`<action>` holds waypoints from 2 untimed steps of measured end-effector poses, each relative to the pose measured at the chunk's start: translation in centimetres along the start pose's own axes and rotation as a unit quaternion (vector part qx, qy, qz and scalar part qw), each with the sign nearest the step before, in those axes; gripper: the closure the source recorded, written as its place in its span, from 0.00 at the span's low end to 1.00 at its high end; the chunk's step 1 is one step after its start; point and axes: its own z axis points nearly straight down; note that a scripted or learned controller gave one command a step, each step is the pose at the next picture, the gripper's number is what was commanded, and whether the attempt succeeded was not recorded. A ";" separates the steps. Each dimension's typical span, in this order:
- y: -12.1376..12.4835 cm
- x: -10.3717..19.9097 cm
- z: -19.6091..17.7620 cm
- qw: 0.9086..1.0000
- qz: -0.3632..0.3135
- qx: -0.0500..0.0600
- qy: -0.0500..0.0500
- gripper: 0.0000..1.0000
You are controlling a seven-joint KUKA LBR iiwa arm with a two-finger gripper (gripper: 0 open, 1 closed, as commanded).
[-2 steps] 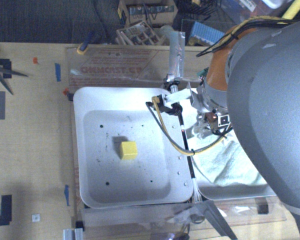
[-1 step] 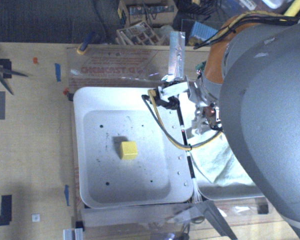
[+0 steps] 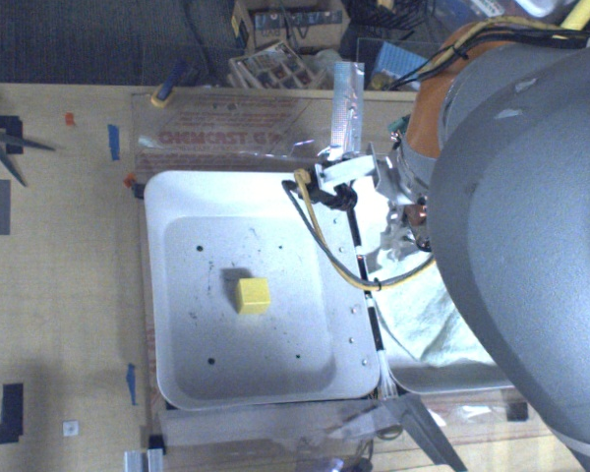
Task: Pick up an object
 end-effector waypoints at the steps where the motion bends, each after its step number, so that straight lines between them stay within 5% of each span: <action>1: -1.2 0.7 -0.7 0.998 -0.061 0.000 -0.002 1.00; 2: -3.5 -4.7 -3.2 1.000 -0.009 0.001 -0.002 1.00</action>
